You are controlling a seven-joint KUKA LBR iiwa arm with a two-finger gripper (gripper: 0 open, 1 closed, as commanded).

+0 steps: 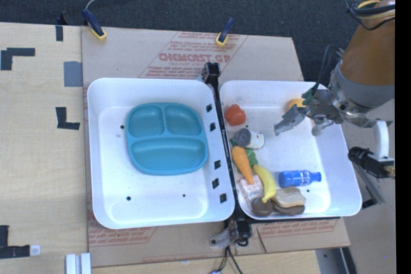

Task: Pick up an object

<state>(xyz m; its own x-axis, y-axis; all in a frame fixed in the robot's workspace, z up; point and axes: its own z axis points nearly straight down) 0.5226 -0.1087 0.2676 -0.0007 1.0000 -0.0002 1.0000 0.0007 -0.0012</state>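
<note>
Hovering over the right bin [334, 157], your end effector [303, 120] is spreading its fingers wide and gripping nothing. Just off its far side a small yellow piece [295, 102] is lying. Nearer the divider, the grey-and-white toy [247, 138] and the red tomato [235, 115] are sitting apart from it. Down toward the camera, the blue bottle [299, 178], carrot [242, 164], banana [265, 181] and sandwich [288, 200] are clustering. Farther off, the blue divided plate [167, 138] is resting in the left bin [103, 157].

Open claw [302, 124] — above right bin [334, 157], blue plate [167, 138] left
</note>
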